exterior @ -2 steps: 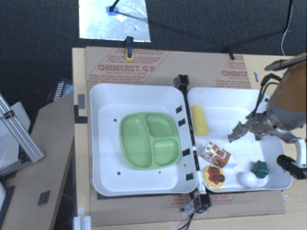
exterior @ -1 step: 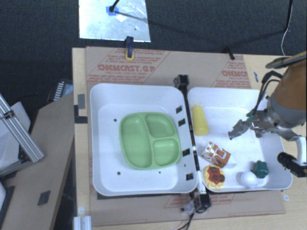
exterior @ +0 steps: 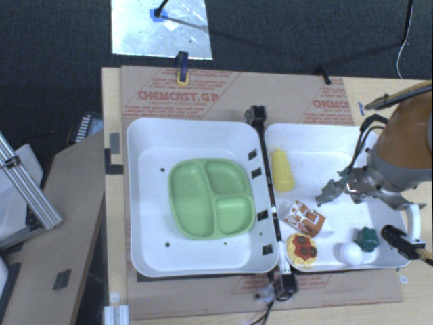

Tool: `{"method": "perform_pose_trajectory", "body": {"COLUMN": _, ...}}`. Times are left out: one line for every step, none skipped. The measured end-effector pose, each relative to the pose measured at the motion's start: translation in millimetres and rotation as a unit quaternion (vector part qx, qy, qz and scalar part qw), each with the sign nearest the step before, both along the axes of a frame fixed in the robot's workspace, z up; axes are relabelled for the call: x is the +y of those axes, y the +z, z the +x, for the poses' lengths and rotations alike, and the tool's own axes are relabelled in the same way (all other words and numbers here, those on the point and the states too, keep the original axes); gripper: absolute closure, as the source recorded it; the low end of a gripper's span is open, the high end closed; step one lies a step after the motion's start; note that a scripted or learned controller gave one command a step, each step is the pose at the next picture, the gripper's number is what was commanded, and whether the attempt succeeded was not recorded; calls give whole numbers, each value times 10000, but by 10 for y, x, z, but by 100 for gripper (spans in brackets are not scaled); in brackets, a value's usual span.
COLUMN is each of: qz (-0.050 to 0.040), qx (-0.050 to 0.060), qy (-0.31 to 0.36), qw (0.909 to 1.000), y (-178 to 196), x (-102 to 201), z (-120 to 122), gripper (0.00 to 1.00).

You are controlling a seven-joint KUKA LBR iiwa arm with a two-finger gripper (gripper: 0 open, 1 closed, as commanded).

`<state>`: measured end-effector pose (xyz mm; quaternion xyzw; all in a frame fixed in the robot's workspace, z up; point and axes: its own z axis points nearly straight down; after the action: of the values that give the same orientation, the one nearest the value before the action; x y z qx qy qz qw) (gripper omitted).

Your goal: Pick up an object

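Observation:
In the right bin (exterior: 318,141) lie a yellow bottle (exterior: 281,169), a red and white snack packet (exterior: 304,218), a round pizza-like toy (exterior: 302,248), a white ball (exterior: 350,252) and a small dark green object (exterior: 367,237). My gripper (exterior: 329,193) hangs over the middle of the right bin, just right of and above the snack packet and right of the yellow bottle. Nothing shows in its grasp. The grey arm with its orange band (exterior: 406,137) comes in from the right.
The left bin (exterior: 145,181) holds a green divided plate (exterior: 208,198). A black divider with clips (exterior: 265,181) runs between the bins. Both bins rest on a cardboard sheet (exterior: 203,93). A black part of the arm (exterior: 400,242) overhangs the right bin's lower right corner.

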<state>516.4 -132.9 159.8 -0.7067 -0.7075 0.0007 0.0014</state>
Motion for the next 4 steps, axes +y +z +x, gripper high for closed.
{"method": "perform_pose_trajectory", "body": {"qz": -18, "qx": -69, "qy": -11, "qw": 10000, "y": -385, "x": 4, "z": 14, "gripper": 0}}
{"method": "perform_pose_trajectory", "body": {"qz": -3, "qx": -15, "qy": -1, "qw": 10000, "y": -767, "x": 7, "z": 21, "gripper": 0}}
{"method": "perform_pose_trajectory", "body": {"qz": -8, "qx": -26, "qy": -2, "qw": 10000, "y": -650, "x": 3, "z": 27, "gripper": 100}}
{"method": "perform_pose_trajectory", "body": {"qz": -11, "qx": -44, "qy": 15, "qw": 10000, "y": -190, "x": -4, "z": 116, "gripper": 100}}
